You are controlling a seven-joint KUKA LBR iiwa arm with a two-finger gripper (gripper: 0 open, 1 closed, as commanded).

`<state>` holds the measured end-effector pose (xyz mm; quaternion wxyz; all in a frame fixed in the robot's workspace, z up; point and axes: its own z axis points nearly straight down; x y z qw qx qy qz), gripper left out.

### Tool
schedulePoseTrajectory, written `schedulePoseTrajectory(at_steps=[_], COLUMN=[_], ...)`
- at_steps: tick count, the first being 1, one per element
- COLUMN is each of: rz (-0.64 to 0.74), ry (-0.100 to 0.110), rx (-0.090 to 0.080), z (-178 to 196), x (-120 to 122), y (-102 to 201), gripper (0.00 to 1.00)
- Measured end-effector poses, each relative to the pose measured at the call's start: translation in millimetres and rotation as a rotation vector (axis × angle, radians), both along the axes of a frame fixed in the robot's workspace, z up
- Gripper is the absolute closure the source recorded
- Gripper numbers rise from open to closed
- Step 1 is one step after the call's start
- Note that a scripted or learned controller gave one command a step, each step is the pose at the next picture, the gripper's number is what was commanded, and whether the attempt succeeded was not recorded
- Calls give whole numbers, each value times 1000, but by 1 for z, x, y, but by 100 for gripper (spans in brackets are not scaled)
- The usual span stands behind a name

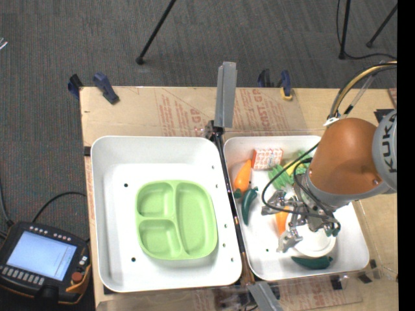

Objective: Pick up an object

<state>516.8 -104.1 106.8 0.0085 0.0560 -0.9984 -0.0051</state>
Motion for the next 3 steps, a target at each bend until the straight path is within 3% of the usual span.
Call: schedulePoseTrajectory(at_steps=[1,2,3], rz=[7,9,-124], ry=[2,2,-10], rx=[2,2,-8], z=[7,6,-23], x=[1,1,17], y=[2,2,7], gripper=[100,0,0])
